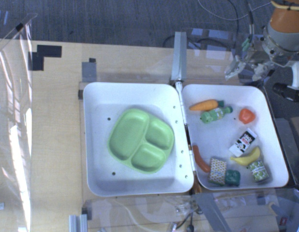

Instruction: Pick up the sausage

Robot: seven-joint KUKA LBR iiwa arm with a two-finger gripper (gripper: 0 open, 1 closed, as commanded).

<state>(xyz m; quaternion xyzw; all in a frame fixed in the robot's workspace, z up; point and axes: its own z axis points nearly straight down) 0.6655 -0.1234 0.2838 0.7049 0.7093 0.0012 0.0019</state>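
Right bin (273,129), near edge: green block (232,178), patterned packet (217,170), small green-labelled can (258,171). Just beyond them, a banana (248,157) and a black-and-white carton (243,143).

Sausage (200,159): reddish-brown, lying flat against the bin's left wall at the near-left corner, running roughly along that wall. Its near end sits just beside the packet.

Left bin (91,129): green sectioned plate (141,140) in the middle.

Right bin, far half: red tomato-like piece (246,115), green bottle (216,114), carrot (203,105) touching the bottle.

Gripper (247,70): beyond the right bin's far rim, above the bench, well apart from the sausage; holds nothing. Fingers (235,71) appear spread, though the cluttered background makes this uncertain.

Handling note, as judgement: the wall crowds one long side, so the fingers probably need to close across the sausage's width, one slipping between it and the wall. Grasping near its middle keeps clear of the packet. Descent should be straight and low, since the sausage lies flat.
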